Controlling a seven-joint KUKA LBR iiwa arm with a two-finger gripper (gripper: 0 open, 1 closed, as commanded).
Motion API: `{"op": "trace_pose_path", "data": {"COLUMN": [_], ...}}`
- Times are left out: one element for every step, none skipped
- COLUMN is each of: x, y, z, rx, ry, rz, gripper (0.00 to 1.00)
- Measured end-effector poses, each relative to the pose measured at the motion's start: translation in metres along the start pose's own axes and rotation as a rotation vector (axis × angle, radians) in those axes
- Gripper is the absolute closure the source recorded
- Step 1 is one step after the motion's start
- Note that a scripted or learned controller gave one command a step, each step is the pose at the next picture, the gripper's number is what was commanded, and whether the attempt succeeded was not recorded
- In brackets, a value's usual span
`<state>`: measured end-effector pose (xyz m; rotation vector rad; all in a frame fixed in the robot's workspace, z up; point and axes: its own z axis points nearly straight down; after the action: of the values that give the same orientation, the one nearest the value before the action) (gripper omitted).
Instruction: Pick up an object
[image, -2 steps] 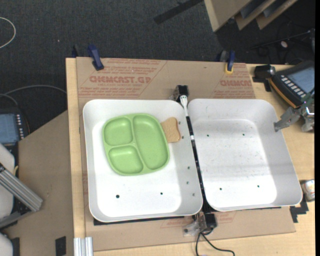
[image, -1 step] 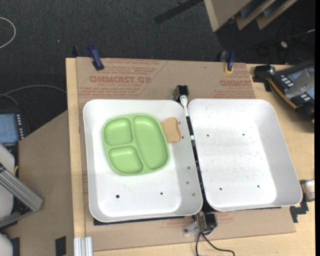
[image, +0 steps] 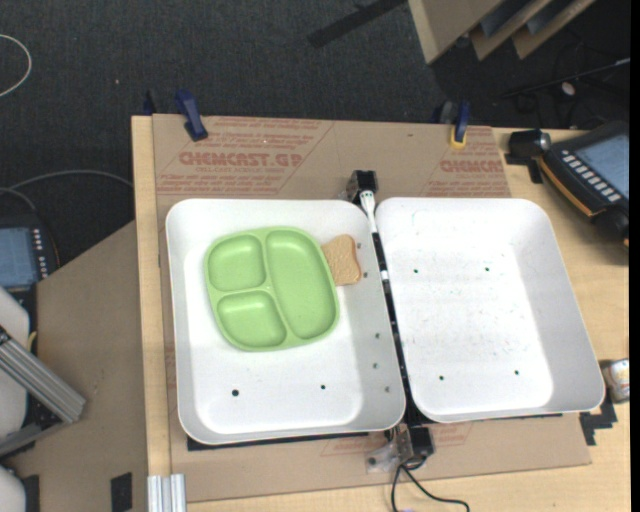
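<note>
A green plate with three compartments (image: 270, 288) lies in the left white bin (image: 280, 400), toward its upper middle. A small tan, cracker-like piece (image: 343, 260) lies flat against the plate's right rim, close to the bin's right wall.
The right white bin (image: 480, 310) sits beside the left one on a brown board (image: 300, 150) held by blue clamps. A tablet (image: 597, 172) lies at the far right edge of the bench. Cables run at the bins' front (image: 410, 455).
</note>
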<state>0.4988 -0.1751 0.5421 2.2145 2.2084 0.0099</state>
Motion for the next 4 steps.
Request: {"op": "trace_pose_path", "data": {"x": [0.076, 0.072, 0.098, 0.195], "y": [-0.02, -0.019, -0.022, -0.022], "z": [0.005, -0.005, 0.118, 0.15], "rx": [0.015, 0.01, 0.028, 0.02], "ry": [0.008, 0.004, 0.008, 0.008], "rz": [-0.01, -0.004, -0.005, -0.014], "gripper": [0.0, 1.0, 1.0, 1.0]}}
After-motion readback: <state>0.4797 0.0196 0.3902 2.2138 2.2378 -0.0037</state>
